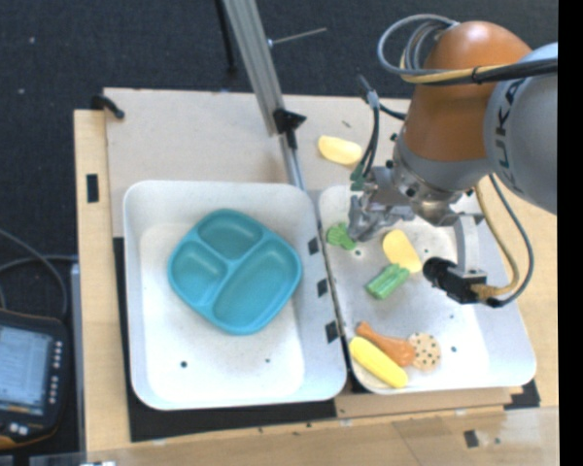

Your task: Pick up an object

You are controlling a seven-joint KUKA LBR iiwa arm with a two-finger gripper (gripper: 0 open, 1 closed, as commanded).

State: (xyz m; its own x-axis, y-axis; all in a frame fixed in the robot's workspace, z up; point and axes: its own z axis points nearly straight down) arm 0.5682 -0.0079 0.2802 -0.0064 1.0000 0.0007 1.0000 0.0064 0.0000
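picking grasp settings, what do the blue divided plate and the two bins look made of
Blue divided plate: looks like moulded hard plastic, smooth and semi-matte, judging by its even teal colour and rounded compartments. Left bin and right bin: probably thin formed plastic, white and speckled, with soft rounded rims; exact material unclear.

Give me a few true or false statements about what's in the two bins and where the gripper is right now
1. The blue divided plate lies in the left bin. True.
2. The gripper is over the left bin. False: it is over the right bin, near the small green piece.
3. A yellow object lies on the bench outside both bins. True.
4. The orange carrot-like toy sits on the blue plate. False: it lies in the right bin beside a yellow toy.
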